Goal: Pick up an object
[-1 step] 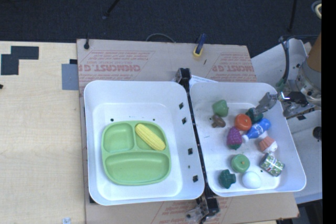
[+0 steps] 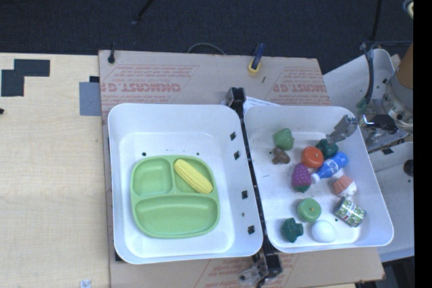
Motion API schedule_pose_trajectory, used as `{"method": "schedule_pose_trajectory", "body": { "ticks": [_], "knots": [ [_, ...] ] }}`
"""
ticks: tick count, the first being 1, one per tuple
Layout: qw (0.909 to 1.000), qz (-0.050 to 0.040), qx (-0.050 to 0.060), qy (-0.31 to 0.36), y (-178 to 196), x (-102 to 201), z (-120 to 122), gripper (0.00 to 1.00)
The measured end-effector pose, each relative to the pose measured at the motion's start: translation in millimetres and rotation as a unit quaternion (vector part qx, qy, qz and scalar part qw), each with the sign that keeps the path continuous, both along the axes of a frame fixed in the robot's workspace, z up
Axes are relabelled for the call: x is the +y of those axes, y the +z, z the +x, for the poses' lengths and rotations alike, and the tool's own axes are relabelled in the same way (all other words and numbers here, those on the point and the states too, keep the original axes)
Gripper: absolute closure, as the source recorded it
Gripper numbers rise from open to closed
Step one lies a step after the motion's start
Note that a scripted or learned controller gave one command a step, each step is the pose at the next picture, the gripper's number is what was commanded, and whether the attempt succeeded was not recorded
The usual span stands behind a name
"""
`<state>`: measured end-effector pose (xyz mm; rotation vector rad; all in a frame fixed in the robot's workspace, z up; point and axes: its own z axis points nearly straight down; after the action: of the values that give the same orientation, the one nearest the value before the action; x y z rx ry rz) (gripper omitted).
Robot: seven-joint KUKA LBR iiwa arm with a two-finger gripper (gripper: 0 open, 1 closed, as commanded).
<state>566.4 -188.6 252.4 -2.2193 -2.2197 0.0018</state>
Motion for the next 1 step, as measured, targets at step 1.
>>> {"method": "schedule_pose_trajectory", "body": {
  "ticks": [1],
  "knots": [
    [1.0, 0.0001, 0.001, 0.0, -45.4, -3.5, 4.5, 0.0]
  ]
}}
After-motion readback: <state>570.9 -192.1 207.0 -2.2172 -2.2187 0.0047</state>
